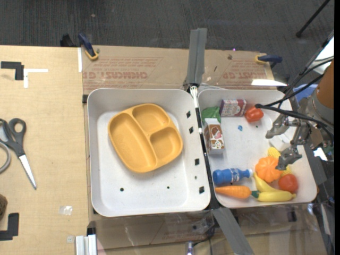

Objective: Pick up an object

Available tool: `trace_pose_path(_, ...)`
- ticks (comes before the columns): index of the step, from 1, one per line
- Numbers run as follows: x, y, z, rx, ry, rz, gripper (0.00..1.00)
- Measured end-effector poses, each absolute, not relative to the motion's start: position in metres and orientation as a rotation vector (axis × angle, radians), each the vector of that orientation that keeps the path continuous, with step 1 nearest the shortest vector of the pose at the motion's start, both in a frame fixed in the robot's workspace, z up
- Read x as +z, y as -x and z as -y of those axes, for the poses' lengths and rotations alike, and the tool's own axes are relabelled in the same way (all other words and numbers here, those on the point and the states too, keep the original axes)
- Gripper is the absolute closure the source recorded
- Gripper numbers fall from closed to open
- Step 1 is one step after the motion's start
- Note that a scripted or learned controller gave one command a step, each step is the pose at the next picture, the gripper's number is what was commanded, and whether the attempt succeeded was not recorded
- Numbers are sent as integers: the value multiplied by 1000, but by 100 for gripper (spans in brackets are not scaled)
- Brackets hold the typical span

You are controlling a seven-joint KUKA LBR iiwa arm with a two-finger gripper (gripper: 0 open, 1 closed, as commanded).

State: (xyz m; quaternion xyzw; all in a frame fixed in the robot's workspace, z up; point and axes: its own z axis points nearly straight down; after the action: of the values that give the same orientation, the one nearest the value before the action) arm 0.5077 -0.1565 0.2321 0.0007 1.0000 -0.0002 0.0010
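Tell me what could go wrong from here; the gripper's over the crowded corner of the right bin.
The gripper hangs open above tightly packed toys: an orange pumpkin, a banana and a tomato touch one another, so the fingers may wedge between them or nudge a neighbour. Round shapes could slip out. The bin wall is close.

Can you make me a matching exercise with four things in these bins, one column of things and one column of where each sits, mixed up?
Things:
1. yellow plate
2. blue bottle
3. carrot
4. tomato

Places:
A. right bin, near its far edge
B. left bin, alone in the middle
C. right bin, at its near edge, below the bottle
D. right bin, lying just above the carrot

Pairs: 1-B, 2-D, 3-C, 4-A
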Motion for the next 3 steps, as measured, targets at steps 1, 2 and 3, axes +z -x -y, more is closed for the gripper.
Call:
trace_pose_path(1,110,-495,178,-2,95,-3135,0)
trace_pose_path(2,93,-500,194,-3,84,-3135,0)
trace_pose_path(3,103,-501,191,-3,95,-3133,100)
